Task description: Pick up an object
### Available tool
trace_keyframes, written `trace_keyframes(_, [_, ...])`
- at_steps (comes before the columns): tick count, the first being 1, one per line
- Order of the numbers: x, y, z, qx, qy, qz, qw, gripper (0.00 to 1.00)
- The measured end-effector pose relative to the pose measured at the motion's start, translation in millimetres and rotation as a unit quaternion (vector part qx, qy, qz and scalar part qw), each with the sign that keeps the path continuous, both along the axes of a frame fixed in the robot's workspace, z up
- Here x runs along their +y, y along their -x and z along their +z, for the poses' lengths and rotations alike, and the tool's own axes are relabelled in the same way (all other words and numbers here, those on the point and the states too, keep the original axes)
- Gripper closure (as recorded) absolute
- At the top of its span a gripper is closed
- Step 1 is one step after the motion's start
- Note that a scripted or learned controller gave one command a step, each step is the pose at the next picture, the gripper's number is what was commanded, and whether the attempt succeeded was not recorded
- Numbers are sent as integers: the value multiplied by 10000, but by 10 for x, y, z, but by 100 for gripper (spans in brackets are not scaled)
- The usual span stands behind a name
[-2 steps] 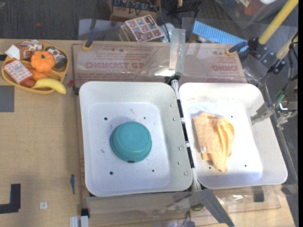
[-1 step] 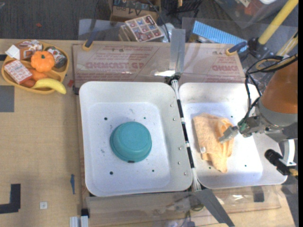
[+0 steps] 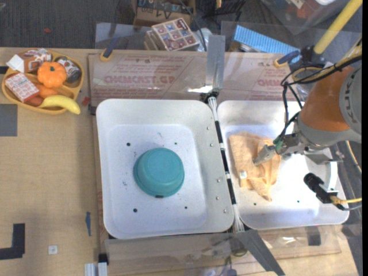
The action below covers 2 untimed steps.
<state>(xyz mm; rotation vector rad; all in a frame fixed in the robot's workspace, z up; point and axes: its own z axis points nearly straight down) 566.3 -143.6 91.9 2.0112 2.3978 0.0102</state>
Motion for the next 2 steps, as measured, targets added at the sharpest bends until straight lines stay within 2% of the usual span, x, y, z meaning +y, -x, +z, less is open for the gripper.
trace_keyframes(1, [-5, -12, 110, -28, -8, -15, 10000, 100])
trace_keyframes(2, [570, -180, 1190, 60, -9, 232, 9997, 100])
